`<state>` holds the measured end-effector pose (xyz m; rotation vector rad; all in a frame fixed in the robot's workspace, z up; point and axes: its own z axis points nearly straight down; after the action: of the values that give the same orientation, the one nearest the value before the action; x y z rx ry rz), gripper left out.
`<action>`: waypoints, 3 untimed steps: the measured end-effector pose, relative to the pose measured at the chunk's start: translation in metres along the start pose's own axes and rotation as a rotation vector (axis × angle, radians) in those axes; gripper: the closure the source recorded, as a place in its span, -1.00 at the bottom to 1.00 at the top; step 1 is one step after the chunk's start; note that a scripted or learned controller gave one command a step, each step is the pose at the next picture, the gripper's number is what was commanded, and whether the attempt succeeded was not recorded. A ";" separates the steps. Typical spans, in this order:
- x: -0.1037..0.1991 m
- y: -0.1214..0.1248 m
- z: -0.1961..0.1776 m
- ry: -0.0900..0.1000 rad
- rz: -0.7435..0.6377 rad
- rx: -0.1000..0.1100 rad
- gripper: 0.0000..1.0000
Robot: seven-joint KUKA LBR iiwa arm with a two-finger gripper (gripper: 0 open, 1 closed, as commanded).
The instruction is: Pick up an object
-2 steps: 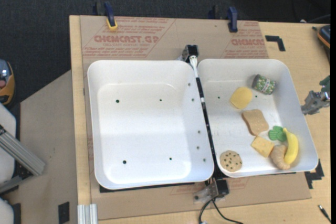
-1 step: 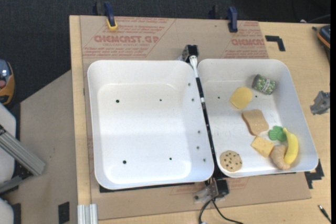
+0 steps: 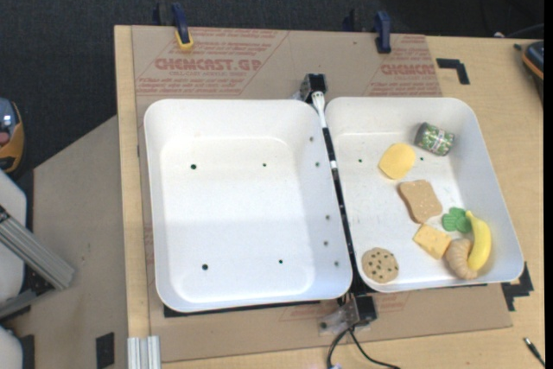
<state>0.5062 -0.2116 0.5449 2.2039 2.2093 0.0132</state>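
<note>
Here, right bin (image 3: pixel 484 143) holds toy food: can (image 3: pixel 435 138), yellow disc (image 3: pixel 397 161), toast (image 3: pixel 421 200), cheese (image 3: pixel 431 241), banana (image 3: pixel 479 243), cookie (image 3: pixel 379 265). Left bin (image 3: pixel 164 212) alongside. Gripper state: cannot tell.

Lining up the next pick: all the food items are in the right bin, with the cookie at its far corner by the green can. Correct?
Not quite. In the camera view the cookie lies at the near left corner of the right bin, far from the green can. All the items are in that bin.

"CHEMCAST GP" (red, repeated) on bench sheet (image 3: pixel 216 56)
</note>
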 end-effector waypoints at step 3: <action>-0.014 -0.003 0.115 0.003 0.005 0.014 1.00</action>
<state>0.5060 -0.2262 0.4302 2.2179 2.2126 0.0018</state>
